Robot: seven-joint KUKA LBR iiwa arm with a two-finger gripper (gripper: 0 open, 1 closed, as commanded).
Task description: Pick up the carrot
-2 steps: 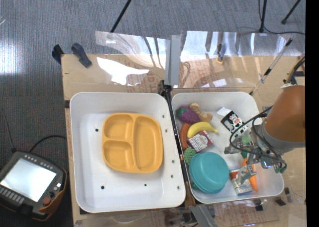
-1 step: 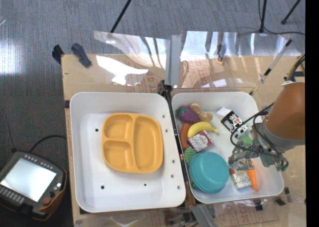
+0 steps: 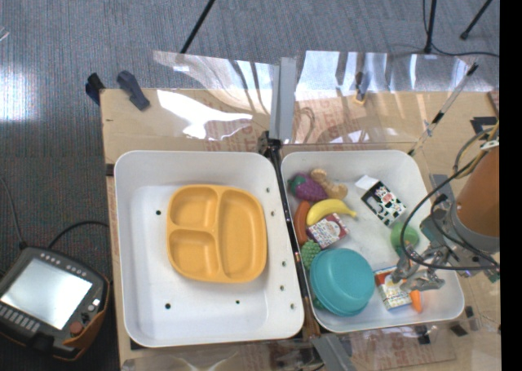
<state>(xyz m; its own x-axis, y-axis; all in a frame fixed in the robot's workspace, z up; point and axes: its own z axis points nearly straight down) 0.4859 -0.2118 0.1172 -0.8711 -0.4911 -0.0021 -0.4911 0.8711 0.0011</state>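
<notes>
Carrot: small orange carrot (image 3: 417, 301) at five o'clock in the right white bin (image 3: 369, 160)
Gripper: metal two-finger gripper (image 3: 412, 276) just above the carrot; finger state cannot be told
Neighbour: teal round bowl (image 3: 341, 280) at nine o'clock

A yellow divided plate (image 3: 217, 233) lies in the left bin (image 3: 134, 198). The right bin (image 3: 408, 165) holds a teal bowl (image 3: 342, 280), a banana (image 3: 330, 210), purple grapes (image 3: 310, 190), a black-and-white carton (image 3: 383, 200) and a green ball (image 3: 403, 236). A tablet (image 3: 49, 296) sits on the floor.

Orange carrot (image 3: 301, 221) lengthwise along right bin's left wall
</notes>
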